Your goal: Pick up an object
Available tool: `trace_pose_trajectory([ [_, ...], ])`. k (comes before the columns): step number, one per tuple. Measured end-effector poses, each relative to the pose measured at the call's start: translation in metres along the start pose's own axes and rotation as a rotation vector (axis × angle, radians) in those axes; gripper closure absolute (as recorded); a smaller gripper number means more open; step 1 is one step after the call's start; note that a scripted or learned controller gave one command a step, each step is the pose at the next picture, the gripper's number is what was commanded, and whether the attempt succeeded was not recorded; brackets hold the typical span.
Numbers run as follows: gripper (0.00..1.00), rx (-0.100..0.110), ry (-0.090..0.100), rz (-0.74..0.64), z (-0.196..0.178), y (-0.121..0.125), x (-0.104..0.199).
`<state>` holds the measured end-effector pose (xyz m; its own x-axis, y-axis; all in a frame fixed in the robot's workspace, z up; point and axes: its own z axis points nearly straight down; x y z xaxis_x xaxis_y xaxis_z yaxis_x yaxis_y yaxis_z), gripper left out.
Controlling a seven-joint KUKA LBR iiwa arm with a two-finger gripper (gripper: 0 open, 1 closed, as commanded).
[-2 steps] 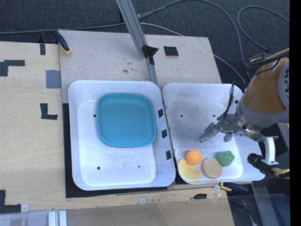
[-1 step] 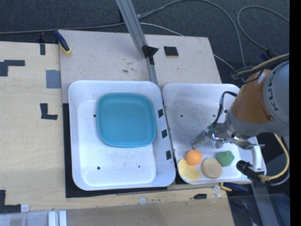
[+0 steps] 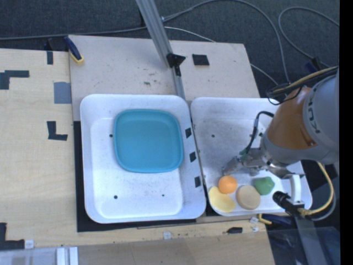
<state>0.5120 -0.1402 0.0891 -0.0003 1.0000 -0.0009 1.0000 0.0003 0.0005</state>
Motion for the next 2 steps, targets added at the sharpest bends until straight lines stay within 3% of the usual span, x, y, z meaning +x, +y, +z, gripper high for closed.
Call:
trace_pose_trajectory([
  [1,1.0,-0.003,-0.001,0.001,-0.012,0.001,-0.001],
  [2,1.0,-0.004,0.0,0.0,-0.072,-0.003,-0.005],
])
